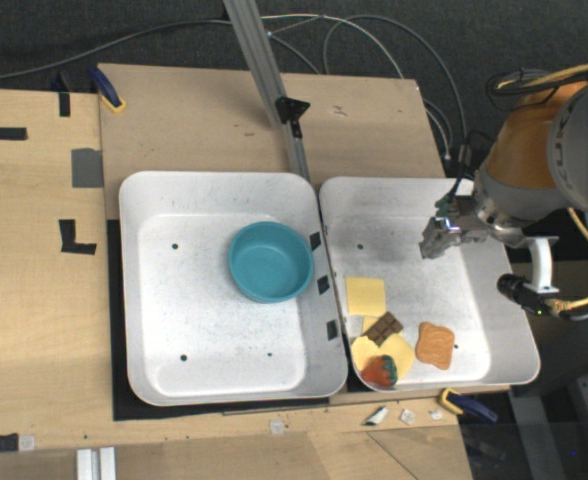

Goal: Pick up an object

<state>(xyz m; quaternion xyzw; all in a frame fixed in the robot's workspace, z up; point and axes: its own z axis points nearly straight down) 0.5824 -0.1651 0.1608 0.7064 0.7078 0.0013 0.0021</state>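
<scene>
Candidate objects are clustered in the near corner of the right bin (494, 368): a pale yellow square block (365, 295), a small dark brown piece (382, 328) just below it, a yellow disc (398, 353) partly under the brown piece, a red-and-green item (379, 370) resting on the disc's near edge, and an orange-brown biscuit-like piece (435, 345) a little to the right, apart from the rest. A blue bowl (270, 260) sits alone in the left bin (144, 298).

The gripper (437, 236) is seen over the far-right part of the right bin, well apart from the cluster, with nothing between its fingers. How widely it is spread cannot be told; the fingers are seen as one dark-grey blur.

Risks, as judged:
- The brown piece, disc and red-and-green item touch or overlap, so a closing grasp could catch two at once or push one aside.
- The flat items lie low on the bin floor; the fingers may slide over them and close on nothing.
- The cluster is near the bin's near wall and the divider between the bins, so a finger could be blocked by a rim.
- The biscuit-like piece and the square block are judged the cleaner targets, being less crowded.

Hard to make out: the identity of the red-and-green item, the fingertips, and most of the arm, cut off at the right.
</scene>
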